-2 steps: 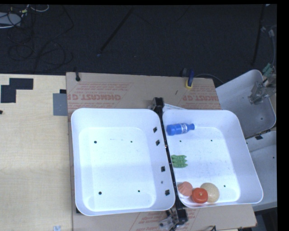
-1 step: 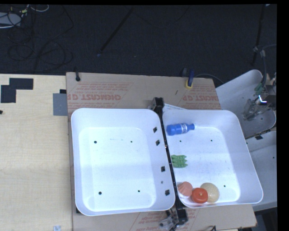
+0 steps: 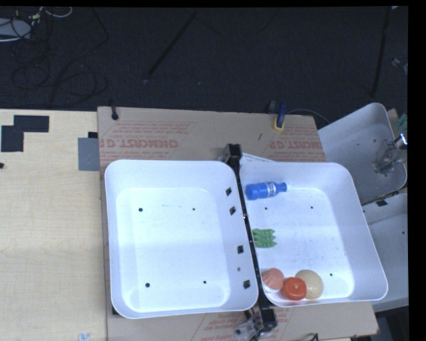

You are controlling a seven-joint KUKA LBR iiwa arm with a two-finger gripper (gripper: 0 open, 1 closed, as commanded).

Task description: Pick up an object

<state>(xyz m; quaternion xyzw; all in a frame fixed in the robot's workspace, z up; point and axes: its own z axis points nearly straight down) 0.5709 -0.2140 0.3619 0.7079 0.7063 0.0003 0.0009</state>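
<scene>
Fingers [image 3: 388, 162] at the right edge, grip unreadable; blue bottle [image 3: 265, 190] lies sideways in right bin [image 3: 346, 220].

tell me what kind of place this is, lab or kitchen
Most likely a robotics lab: two shallow white bins clamped side by side on a cardboard sheet, cables on dark floor, toy items like a blue bottle.

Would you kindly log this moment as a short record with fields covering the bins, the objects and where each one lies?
left bin: white, shallow, holds no objects
right bin: white, shallow, holds all the objects
blue bottle: on its side near the far left corner of the right bin
green item: by the right bin's left wall, about midway
red round item: near edge of the right bin, between the pink item and the pale round item
surface under bins: cardboard sheet
</scene>
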